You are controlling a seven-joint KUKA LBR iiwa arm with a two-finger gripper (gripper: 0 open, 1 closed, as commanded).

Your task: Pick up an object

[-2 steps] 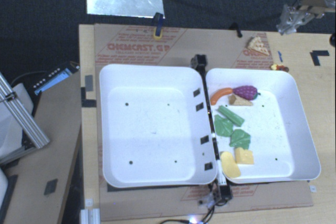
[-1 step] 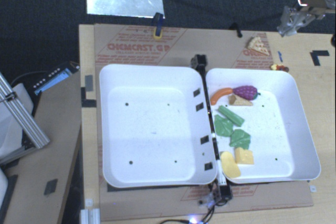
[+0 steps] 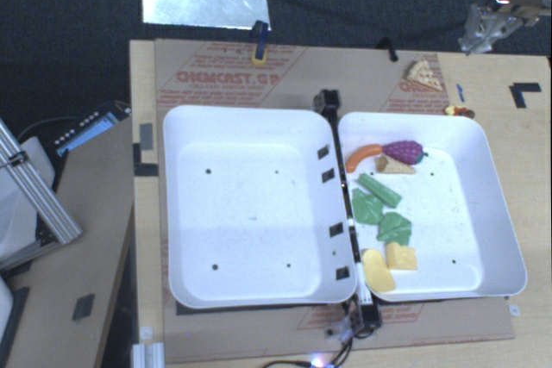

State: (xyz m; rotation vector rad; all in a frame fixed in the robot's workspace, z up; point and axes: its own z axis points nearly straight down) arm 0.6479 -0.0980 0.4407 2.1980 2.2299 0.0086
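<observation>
Nearest to me, the right shallow white plastic bin [image 3: 496, 194] is where everything sits, and I'll place things from it. Along its near left corner lies a pale yellow rounded toy piece [image 3: 378, 270], with a yellow cheese-like block [image 3: 401, 257] touching it just beyond. A little farther up that left side come two green leafy toy pieces [image 3: 382, 218], one behind the other, then a long green bar-shaped piece [image 3: 379, 190] lying at a slant. Near the bin's far left corner rests an orange carrot-shaped toy [image 3: 363, 156], beside a purple bunch of toy grapes [image 3: 403, 152] with a small tan piece [image 3: 395, 168] tucked against it.

To the left of that bin, touching it along the black clips, is the second white bin [image 3: 250, 202]. Beyond the right bin's far rim, on the cardboard sheet [image 3: 285, 73], lies a tan pizza-slice toy [image 3: 424, 75].

Farthest off, well above and beyond the right bin's far right corner, hangs the grey metal gripper [image 3: 487, 26], high over the dark floor and well apart from every toy. Whether its jaws are open or closed, I cannot tell from here.
</observation>
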